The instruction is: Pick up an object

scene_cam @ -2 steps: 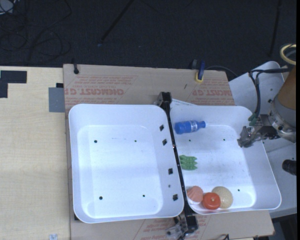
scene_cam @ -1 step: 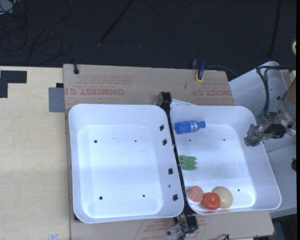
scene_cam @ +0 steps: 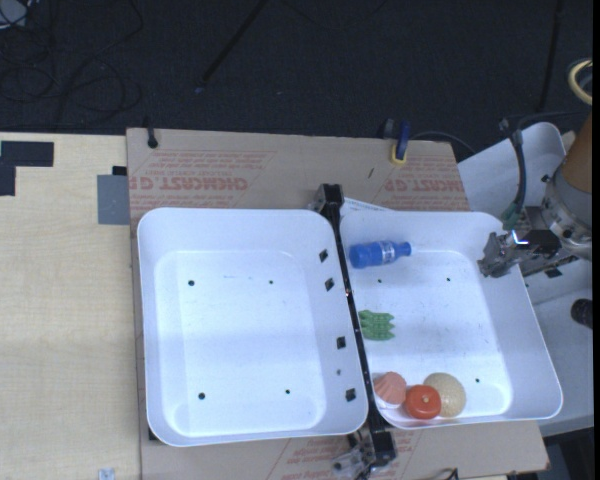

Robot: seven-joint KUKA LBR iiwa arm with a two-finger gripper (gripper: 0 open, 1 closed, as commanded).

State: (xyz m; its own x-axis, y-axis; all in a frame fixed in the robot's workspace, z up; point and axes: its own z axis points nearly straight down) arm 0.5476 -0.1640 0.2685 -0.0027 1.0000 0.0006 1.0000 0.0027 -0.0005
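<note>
The right bin [scene_cam: 500,368] holds a blue bottle [scene_cam: 379,254] lying on its side at the far left. A small green toy [scene_cam: 376,325] rests by the left wall. At the near left corner sit a pink item [scene_cam: 389,387], a red round item [scene_cam: 422,402] and a beige ball [scene_cam: 447,392], touching one another. My gripper [scene_cam: 500,256] hangs over the bin's far right rim, well right of the bottle. Nothing shows between its fingers.
The left bin [scene_cam: 240,328] lies beside the right one, with a black divider clip strip [scene_cam: 345,308] between them. Both bins rest on a cardboard sheet [scene_cam: 280,168]. A blue and yellow clamp [scene_cam: 401,143] stands at the cardboard's far edge.
</note>
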